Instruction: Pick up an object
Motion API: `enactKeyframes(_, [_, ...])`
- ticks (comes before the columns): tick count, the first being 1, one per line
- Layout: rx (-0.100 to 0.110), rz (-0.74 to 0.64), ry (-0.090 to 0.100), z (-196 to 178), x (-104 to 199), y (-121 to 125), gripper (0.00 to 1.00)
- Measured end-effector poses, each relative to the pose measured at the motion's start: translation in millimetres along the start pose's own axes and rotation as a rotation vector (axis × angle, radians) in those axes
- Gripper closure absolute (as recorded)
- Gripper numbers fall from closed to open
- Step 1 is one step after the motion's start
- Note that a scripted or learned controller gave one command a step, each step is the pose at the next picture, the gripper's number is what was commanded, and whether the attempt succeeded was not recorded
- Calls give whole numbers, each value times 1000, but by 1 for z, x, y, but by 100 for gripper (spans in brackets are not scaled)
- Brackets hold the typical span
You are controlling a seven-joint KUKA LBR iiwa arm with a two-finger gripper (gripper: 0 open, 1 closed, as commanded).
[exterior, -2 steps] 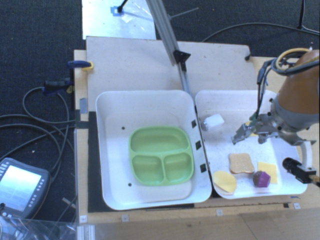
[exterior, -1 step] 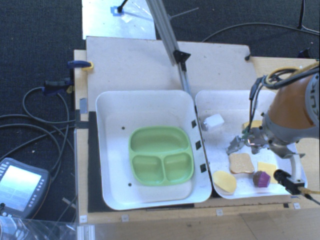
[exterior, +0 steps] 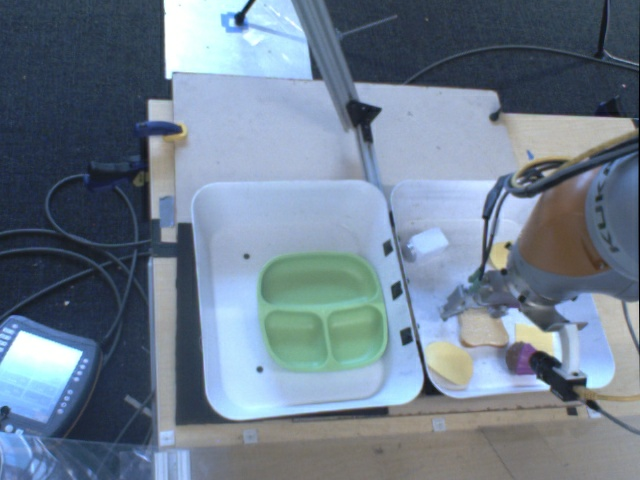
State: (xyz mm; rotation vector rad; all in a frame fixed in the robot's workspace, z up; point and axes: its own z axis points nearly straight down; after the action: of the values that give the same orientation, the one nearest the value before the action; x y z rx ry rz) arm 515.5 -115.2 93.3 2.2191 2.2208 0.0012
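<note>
My gripper (exterior: 466,301) hangs low in the right bin (exterior: 440,200), just above and left of a tan toast slice (exterior: 484,330). The arm's grey wrist and orange band cover much of the bin's right half. A pale yellow chip-shaped piece (exterior: 450,363) lies at the bin's front left. A purple object (exterior: 520,357) and a yellow block (exterior: 536,337) sit near the front right. A small white block (exterior: 427,242) rests at the bin's upper left. A bit of yellow (exterior: 500,256) peeks out beside the arm.
The left bin (exterior: 220,268) holds a green three-compartment tray (exterior: 323,310). A metal pole (exterior: 330,53) slants down to the divider between the bins. Cables and a teach pendant (exterior: 40,373) lie on the floor at left.
</note>
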Motion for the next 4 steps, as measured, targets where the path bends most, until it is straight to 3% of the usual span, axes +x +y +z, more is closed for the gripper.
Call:
enactKeyframes(1, [-6,0,0,-14,0,2,100])
enactKeyframes(4, [-6,-5,-1,-184,7,13,100])
